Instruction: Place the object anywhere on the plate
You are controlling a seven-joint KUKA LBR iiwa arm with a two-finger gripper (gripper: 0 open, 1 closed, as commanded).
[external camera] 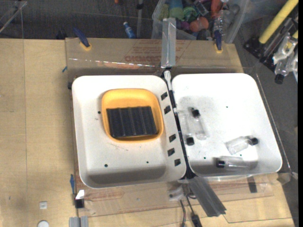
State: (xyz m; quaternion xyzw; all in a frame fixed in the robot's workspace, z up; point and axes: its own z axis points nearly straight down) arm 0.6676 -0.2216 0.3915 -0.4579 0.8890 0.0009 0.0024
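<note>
Pale wooden bench point(33, 126) carries both bins, and the task's thing, a dark ribbed block point(131, 121), already lies flat on the orange plate point(109, 98), which sits in the left bin point(85, 126). From the gripper point(285, 56), drawn back at the bench's edge, the block is well apart, in the farther bin, beyond the whole right bin point(227, 89). I cannot tell whether the jaws are open or closed. With the block resting squarely inside the plate's raised rim and nothing touching it, the placing looks done, and the gripper's distance fits that.

The block is matte, rectangular and grooved lengthwise. The plate is glossy, squarish, with rounded corners. Nearer the gripper, three clear vials with black caps point(196, 122) point(240, 144) point(234, 163) lie loose on their sides on smooth white plastic
</note>
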